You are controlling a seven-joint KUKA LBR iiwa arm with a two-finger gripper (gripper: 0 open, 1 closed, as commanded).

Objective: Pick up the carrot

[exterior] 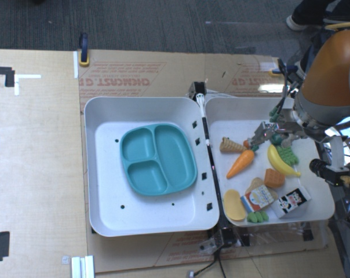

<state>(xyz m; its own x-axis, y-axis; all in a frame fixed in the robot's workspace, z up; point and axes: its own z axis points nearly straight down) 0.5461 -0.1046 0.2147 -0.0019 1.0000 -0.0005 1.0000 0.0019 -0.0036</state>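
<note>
Right of centre, gripper (259,139) hangs just above the carrot (240,163) top — placed for a grasp, I judge — pincer state: cannot tell.

The grey arm with its orange band reaches in from the right, its hand (262,136) lowered, fingers slightly apart.
</note>
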